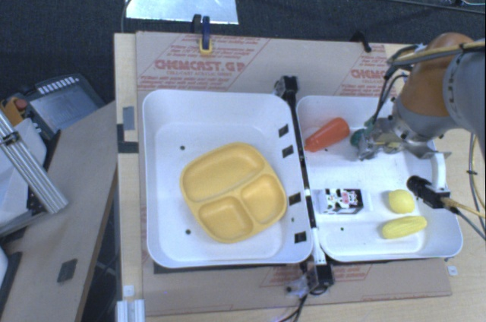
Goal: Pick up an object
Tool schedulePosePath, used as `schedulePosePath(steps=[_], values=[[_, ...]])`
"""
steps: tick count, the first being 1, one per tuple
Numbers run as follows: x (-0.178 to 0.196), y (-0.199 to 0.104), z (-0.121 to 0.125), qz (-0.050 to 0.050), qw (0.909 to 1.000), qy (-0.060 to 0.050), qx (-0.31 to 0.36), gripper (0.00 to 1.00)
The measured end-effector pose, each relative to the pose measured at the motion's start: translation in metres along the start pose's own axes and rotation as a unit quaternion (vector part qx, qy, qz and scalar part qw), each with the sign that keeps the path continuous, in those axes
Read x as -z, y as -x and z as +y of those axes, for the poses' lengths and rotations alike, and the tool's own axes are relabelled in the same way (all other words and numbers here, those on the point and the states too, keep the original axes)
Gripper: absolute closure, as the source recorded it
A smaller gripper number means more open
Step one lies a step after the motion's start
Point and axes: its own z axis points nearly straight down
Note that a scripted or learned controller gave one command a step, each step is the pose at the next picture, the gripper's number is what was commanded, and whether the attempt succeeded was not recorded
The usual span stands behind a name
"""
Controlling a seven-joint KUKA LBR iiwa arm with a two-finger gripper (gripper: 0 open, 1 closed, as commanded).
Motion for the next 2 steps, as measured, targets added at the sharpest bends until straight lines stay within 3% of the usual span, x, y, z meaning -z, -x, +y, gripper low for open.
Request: schedulePosePath(steps=[2], values=[[0.096,0.011,-0.004,0.0,1.0,0.001,0.0,1.0]])
